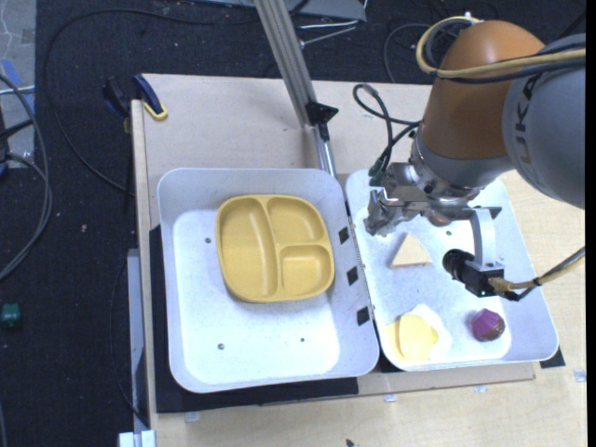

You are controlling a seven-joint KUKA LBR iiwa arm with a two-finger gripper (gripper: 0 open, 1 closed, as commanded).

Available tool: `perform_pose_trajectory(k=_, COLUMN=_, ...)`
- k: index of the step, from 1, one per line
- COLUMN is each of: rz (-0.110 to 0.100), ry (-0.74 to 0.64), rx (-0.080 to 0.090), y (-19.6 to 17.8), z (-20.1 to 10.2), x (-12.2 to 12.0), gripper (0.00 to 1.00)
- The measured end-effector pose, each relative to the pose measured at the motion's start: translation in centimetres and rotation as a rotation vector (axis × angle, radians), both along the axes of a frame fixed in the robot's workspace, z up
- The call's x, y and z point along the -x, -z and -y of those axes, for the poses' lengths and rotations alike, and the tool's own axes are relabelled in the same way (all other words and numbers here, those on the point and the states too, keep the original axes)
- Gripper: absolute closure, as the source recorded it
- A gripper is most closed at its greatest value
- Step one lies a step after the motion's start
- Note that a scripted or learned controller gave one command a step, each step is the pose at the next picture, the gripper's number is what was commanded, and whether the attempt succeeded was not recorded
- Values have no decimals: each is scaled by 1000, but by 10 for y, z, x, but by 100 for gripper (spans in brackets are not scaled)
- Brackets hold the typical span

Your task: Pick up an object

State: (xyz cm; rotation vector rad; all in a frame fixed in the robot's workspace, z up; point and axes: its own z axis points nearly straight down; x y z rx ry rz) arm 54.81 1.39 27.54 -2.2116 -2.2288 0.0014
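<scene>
Right, down over the right bin [533, 341] with the hand [384, 210], hanging off the grey arm [484, 82] with its big orange band, reaching in from the right. Parked at the bin's far left corner, close to the wall shared with the left bin [172, 250]. Can't tell whether open or closed from this angle, too much metal and cable in the way. Can't see anything gripped either. Just beside the hand, a touch nearer the camera: a pale wedge [410, 251], flat on the bin floor, point towards the hand, looking apart from it. Further forward in the same bin, a round yellow piece [415, 336] near the front edge, and off to its right a small purple piece [487, 324], well apart from the hand. Between wedge and purple piece, a black fitting [468, 271] on the arm's side, with a yellow cable running off to the right. Over in the left bin, a yellow divided plate [275, 248], three sections, lying flat near the middle, slightly towards the back. Both bins side by side on the tan bench [219, 124]. Beyond, a slanted metal pole [289, 49] coming down to the bins' far edge, and a blue and yellow clamp [150, 98] at the bench's far left corner.
</scene>
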Motion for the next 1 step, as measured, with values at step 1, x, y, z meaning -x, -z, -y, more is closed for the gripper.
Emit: perform_pose_trajectory(k=1, rz=-2, ry=0, rx=0, y=24, z=-53, x=2, gripper=100)
